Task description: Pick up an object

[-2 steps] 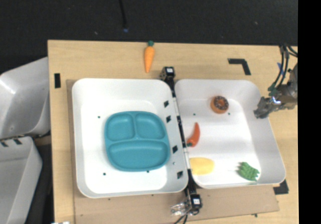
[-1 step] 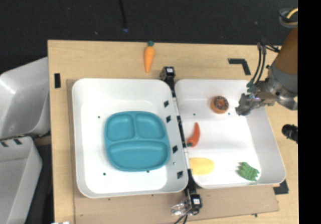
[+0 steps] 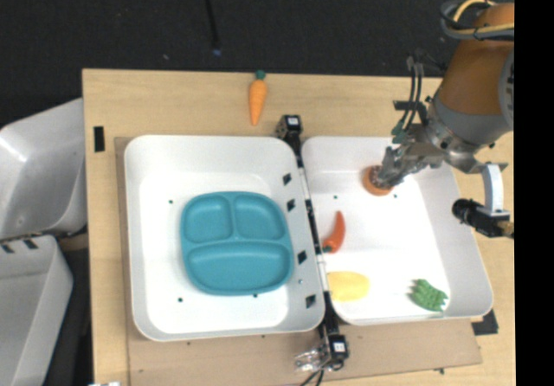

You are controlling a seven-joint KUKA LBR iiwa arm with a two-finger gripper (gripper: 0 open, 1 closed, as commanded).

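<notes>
The likeliest target is the small orange-brown round object [image 3: 377, 183] in the far part of the right bin [image 3: 450, 289], and your gripper [image 3: 389, 170] is right down on it, covering its upper side. You cannot tell from this angle how the hand is set or whether it has hold of anything; the object looks to be resting on the bin floor. Judge it as a light, stiff toy piece, probably smooth plastic, low and rounded, so it could squirt sideways under a pinch; take it across its widest part, low down. Nearer you in the same bin, a red chili pepper [image 3: 334, 232] lies close to the left wall, a yellow piece [image 3: 348, 286] sits near the front-left corner, and a green knobbly toy [image 3: 428, 295] lies near the front-right. All three are well apart from the gripper. The left bin [image 3: 147, 306] holds a teal divided plate [image 3: 236, 242]. A toy carrot [image 3: 257, 98] lies on the wooden bench [image 3: 363, 99] beyond the bins, out of play unless you reach past the far rim.
</notes>
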